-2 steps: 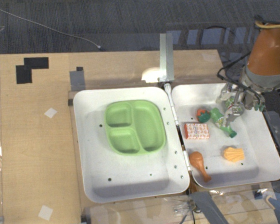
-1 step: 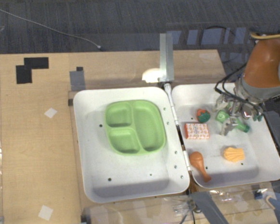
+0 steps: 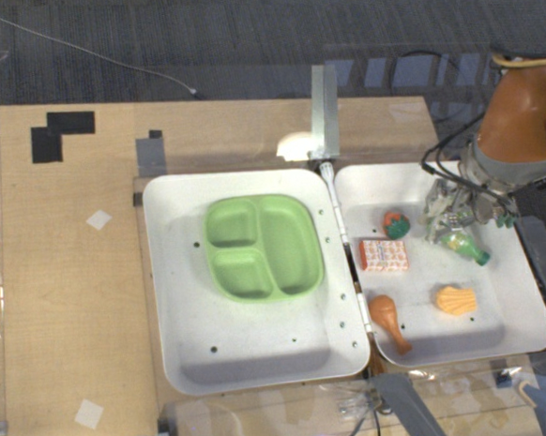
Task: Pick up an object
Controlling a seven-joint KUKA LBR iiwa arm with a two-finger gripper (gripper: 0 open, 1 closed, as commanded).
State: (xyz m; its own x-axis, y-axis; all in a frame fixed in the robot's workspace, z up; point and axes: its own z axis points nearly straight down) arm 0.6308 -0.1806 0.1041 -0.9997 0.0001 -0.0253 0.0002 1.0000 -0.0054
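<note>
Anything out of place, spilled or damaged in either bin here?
Nothing stands out. The green tray lies flat in the left bin; the toys lie loose and apart in the right bin, the gripper over a green bottle.

A green sectioned tray (image 3: 261, 246) lies in the left bin (image 3: 185, 351).

Honestly nothing here is readable. The small box (image 3: 384, 254) in the right bin (image 3: 517, 334) has a red and white printed pattern on its face, but it's way too small and blurry to make out any letters. No legible labels, brands or numbers elsewhere either.
</note>
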